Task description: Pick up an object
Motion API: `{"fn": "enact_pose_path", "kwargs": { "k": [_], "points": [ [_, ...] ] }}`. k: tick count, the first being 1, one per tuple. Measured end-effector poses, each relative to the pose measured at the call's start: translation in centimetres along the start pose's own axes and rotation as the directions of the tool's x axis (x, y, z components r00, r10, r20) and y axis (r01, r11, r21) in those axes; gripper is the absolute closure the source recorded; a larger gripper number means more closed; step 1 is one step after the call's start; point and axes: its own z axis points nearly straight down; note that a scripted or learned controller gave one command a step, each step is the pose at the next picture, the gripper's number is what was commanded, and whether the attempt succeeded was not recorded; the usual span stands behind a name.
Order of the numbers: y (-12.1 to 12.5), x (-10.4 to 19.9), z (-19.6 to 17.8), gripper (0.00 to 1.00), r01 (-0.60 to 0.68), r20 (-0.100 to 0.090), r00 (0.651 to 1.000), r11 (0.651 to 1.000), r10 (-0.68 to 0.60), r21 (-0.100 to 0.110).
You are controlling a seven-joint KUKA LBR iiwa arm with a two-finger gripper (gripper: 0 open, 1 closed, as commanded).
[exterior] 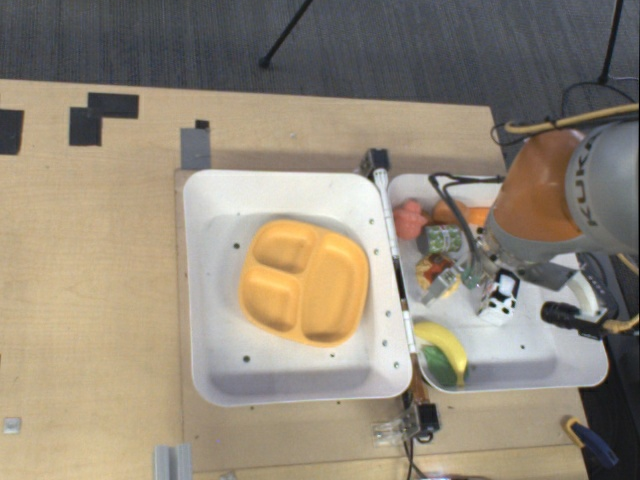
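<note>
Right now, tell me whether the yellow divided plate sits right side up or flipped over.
Right side up: the yellow divided plate in the left bin shows its three hollow compartments facing the camera, nothing in them.

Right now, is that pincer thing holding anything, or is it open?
Pincer: down in the right bin among the items; open, shut or holding something cannot be told from this view.

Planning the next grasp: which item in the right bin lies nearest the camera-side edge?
The yellow banana, at the right bin's front left corner; the pink item and the others sit farther back.
</note>
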Motion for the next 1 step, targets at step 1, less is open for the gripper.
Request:
{"fn": "enact_pose_path", "kwargs": {
  "k": [1],
  "points": [
    [0.2,-0.01,-1.14,1.0,0.0,0.002,1.0,1.0,0.0,-0.004]
  ]
}}
